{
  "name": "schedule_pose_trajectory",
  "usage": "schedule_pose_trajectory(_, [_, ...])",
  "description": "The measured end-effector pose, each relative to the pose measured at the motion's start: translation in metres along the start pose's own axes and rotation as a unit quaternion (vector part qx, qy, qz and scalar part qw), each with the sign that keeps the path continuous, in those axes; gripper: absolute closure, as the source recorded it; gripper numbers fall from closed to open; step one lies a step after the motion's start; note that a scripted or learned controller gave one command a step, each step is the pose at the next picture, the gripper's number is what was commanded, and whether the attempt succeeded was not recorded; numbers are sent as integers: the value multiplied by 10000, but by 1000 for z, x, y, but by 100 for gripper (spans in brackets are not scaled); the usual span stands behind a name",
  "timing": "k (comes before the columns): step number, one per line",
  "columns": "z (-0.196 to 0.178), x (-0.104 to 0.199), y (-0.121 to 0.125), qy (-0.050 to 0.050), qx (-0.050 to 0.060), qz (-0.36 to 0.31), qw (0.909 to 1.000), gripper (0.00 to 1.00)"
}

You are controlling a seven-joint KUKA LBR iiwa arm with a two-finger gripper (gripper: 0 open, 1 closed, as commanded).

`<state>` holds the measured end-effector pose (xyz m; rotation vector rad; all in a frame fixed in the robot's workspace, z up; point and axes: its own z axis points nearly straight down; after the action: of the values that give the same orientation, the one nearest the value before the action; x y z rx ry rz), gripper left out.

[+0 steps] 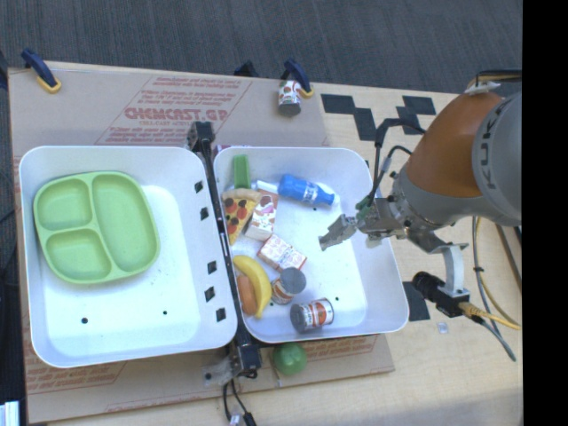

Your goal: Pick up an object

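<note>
Cardboard-covered tabletop (177,114) bears two bins; the gripper (339,233) hovers over bare floor in the right bin (383,278), jaws narrowly parted and empty, so the grasp remains, with the blue bottle (306,190) nearest.

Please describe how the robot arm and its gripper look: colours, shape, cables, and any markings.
The arm is thick and rounded, grey, with a wide orange band above the wrist. Dark letters, partly cut off, stand on the grey shell at its right. The gripper is small, of grey and dark metal. Thin black cables loop beside the wrist, and a yellow cable runs below the arm.
</note>
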<state>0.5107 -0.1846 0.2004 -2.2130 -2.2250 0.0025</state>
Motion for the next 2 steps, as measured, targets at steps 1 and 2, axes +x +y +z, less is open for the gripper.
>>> schedule_pose_trajectory(1, [108, -6, 55, -9, -9, -17, 10000, 0])
schedule_pose_trajectory(2, [98, -5, 55, -8, 1, -35, 10000, 100])
